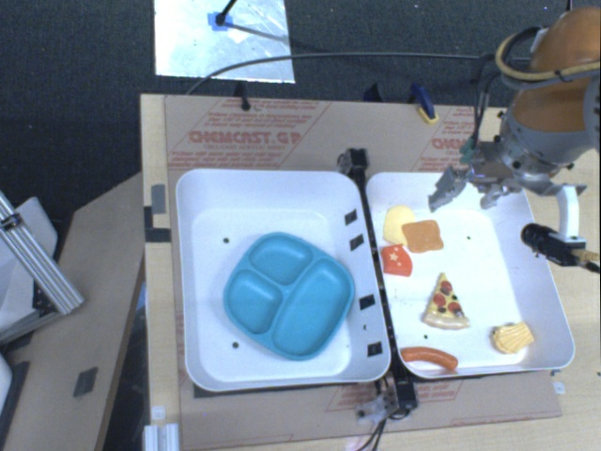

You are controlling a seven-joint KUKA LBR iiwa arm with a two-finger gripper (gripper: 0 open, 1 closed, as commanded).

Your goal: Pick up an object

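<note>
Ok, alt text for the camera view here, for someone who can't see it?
A grey arm's gripper hovers open above the right bin, which holds toy foods: pizza slice, toast, sausage, and others. The left bin holds a blue divided plate.

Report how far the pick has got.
Done: the gripper is above the right bin, near its back edge. In hand: nothing shows between its fingers, which look spread. Left: the whole grab. The toy foods all lie on the bin floor: toast and the yellow piece closest to the gripper, then pizza slice, sausage and chip. The blue plate sits in the left bin.
</note>
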